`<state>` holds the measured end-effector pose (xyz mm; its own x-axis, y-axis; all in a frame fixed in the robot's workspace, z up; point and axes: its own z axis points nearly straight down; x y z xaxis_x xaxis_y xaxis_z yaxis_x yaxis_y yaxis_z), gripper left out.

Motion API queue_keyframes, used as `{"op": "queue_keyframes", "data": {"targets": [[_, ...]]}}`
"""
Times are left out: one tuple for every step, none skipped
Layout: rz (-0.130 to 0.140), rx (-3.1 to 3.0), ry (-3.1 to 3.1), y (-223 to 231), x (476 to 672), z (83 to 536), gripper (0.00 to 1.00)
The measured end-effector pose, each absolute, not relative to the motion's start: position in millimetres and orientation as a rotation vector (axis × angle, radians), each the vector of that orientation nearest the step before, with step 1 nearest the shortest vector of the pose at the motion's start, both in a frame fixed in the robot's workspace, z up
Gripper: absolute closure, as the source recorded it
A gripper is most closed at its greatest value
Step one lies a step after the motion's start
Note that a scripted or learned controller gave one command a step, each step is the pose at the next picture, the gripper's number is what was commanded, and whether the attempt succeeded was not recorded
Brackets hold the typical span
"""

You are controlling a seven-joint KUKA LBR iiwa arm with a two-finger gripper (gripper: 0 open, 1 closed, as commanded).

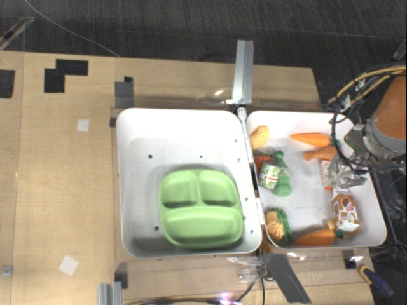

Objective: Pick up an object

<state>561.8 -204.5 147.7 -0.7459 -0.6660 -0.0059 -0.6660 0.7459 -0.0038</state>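
Pincer (342, 173) low over right bin (305, 199) beside carton (345, 212), grip seemingly indiscernible.

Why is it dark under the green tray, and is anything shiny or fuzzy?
Camera view: the green tray casts a soft shadow toward the lower left on the white left bin; glare glints on the metal divider post; the claw looks slightly blurred among the toys.
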Motion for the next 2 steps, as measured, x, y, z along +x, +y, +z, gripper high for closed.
{"op": "queue_keyframes", "data": {"targets": [[-0.006,-1.516,2.743,-205.3,540.8,169.5,1.0],[-0.005,-1.515,2.743,-205.1,540.7,169.2,0.0]]}}
